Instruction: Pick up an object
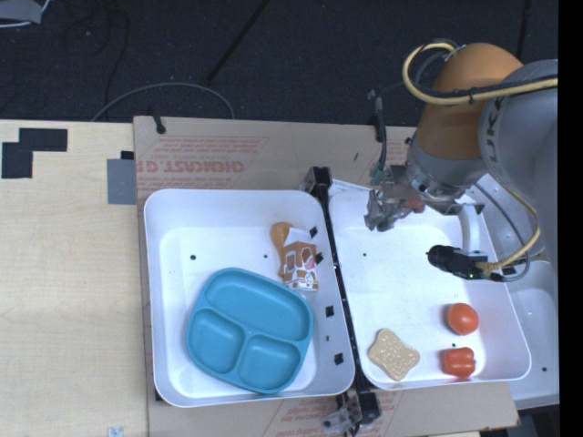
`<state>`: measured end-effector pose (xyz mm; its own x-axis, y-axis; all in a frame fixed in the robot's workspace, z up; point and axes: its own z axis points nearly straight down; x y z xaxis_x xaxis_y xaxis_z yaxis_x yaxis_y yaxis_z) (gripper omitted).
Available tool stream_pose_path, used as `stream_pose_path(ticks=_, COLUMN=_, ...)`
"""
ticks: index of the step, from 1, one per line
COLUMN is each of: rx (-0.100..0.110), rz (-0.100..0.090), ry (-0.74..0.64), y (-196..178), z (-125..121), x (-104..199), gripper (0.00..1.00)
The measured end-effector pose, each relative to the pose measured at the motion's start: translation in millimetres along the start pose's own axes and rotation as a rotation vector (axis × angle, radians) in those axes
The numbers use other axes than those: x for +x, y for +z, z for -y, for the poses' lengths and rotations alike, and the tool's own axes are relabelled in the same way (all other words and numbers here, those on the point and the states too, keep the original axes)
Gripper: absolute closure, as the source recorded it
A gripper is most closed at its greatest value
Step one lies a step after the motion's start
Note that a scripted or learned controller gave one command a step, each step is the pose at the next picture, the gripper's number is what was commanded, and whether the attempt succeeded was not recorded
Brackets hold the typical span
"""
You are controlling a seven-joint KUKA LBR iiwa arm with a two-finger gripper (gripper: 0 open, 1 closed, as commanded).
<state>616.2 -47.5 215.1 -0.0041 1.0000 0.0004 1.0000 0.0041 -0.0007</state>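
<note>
My gripper (381, 215) hangs over the back left part of the right bin (401, 271), above bare white floor. A slice of toast (393, 353) lies at that bin's front left. At its front right, a red tomato (463, 318) sits just behind a red pepper (457, 361). In the left bin (168, 244), a blue divided plate (248, 329) fills the front. A small printed packet (299, 267) and an orange-brown piece (281, 235) lie near that bin's right wall. I see nothing hanging from the gripper.
A black divider (330, 262) runs between the two bins. Both bins rest on a cardboard sheet (228, 153) on a pale wooden bench (64, 289). The arm's grey body and orange band (465, 107) rise over the right bin's back right corner.
</note>
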Motion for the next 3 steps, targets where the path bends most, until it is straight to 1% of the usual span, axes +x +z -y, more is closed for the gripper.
stream_pose_path(ticks=1, rx=0.002, rz=-0.001, ry=0.0, y=2, z=-2, x=44, gripper=1.0)
stream_pose_path(ticks=2, rx=0.0, rz=-0.002, ry=-0.001, y=-13, z=-11, x=93, gripper=1.0)
stream_pose_path(ticks=3, rx=0.001, rz=-0.002, ry=-0.002, y=-21, z=-19, x=152, gripper=1.0)
